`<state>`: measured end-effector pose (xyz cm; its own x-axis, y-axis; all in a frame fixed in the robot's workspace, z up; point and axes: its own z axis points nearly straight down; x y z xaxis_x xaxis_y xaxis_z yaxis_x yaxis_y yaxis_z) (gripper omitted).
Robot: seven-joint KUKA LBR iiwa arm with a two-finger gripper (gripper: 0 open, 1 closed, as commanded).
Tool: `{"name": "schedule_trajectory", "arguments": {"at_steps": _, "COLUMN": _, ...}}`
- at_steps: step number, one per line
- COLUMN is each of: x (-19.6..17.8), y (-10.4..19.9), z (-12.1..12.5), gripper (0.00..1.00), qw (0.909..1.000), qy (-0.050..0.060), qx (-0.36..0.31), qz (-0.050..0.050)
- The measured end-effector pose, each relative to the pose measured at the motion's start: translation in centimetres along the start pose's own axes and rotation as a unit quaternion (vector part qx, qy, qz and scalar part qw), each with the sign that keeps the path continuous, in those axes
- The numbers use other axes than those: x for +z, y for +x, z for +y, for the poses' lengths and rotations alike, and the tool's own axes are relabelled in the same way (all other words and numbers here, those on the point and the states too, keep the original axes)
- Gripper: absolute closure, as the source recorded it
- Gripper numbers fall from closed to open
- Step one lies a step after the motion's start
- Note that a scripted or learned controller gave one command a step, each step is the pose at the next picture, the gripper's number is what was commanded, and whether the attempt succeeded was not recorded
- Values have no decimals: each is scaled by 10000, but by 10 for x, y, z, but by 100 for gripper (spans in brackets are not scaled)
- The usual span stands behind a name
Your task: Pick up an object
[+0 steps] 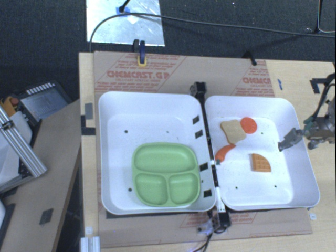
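surface: cardboard-lined bench (173,70), two white bins (152,101) | room: dark carpet (42,30) | gripper (290,139): state unclear

End effector (290,138) low, at right

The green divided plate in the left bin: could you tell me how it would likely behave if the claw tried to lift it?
The green divided plate looks like moulded plastic, so probably stiff and light. It is broad and lies flat, so only its thin rim offers a grip, and it may tilt or slip. Its glossy surface suggests it would slide across the white bin if pushed.
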<state>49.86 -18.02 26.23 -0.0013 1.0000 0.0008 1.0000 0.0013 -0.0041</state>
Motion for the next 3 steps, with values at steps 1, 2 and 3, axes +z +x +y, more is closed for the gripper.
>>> {"name": "schedule_trajectory", "arguments": {"at_steps": 1, "x": -3, "y": 0, "z": 1, "gripper": 0, "qw": 10000, "qy": -31, "qx": -7, "qz": -8}}
{"name": "schedule_trajectory", "arguments": {"at_steps": 2, "x": 50, "y": 5, "z": 11, "gripper": 0, "qw": 10000, "qy": -9, "qx": -4, "qz": 2}}
{"name": "schedule_trajectory", "arguments": {"at_steps": 3, "x": 107, "y": -3, "z": 14, "gripper": 0, "qw": 10000, "qy": -5, "qx": 1, "qz": -1}}
